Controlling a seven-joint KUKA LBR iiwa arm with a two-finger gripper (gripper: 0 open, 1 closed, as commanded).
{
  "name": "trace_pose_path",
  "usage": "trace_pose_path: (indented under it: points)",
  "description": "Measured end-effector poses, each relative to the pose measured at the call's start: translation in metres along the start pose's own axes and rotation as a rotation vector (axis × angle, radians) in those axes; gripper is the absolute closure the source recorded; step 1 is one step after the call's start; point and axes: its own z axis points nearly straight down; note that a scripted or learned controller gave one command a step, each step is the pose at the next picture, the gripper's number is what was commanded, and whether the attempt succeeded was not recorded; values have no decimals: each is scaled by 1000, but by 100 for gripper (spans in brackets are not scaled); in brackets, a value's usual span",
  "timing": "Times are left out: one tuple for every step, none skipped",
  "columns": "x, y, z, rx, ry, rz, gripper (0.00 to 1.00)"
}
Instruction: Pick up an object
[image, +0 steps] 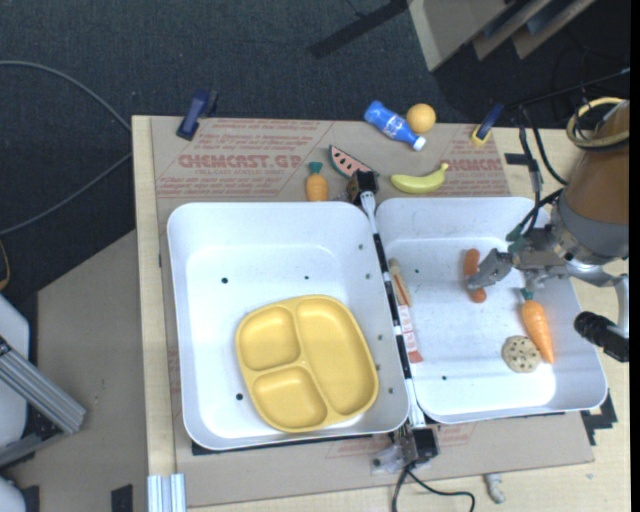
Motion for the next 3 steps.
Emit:
trace_pose_path:
  points:
    - [-7, 84, 106, 1, -1, 0, 0]
    - [-7, 85, 95, -4, -2, -1, 100]
    - [62, 80, 4, -4, 0, -2, 100]
